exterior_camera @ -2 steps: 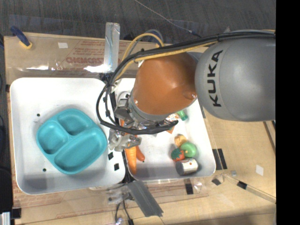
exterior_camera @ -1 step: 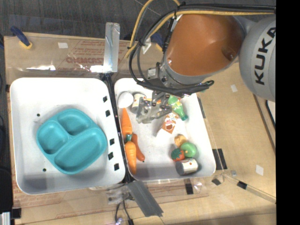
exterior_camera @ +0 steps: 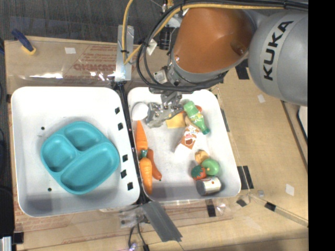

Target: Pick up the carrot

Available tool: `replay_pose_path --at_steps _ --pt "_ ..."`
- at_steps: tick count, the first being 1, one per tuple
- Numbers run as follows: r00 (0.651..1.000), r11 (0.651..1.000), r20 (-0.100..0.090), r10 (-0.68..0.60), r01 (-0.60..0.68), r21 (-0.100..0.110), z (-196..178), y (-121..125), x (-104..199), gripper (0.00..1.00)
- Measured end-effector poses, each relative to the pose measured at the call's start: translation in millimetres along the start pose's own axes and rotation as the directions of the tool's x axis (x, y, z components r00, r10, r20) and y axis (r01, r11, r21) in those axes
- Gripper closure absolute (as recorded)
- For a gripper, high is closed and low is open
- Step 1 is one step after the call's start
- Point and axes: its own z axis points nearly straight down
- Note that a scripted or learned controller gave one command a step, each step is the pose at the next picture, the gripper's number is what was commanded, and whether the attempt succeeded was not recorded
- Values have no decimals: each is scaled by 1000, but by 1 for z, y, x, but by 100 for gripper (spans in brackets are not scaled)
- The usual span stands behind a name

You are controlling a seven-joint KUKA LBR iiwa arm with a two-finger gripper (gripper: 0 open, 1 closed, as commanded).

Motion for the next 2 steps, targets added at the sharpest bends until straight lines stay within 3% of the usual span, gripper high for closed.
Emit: replay_pose_path --at_steps 1,2 --pt "1000 1000 1 6 -6 -8 65 -66 24 100" --pt "997 997 -1 -73 73 -4 77 -67 44 100"
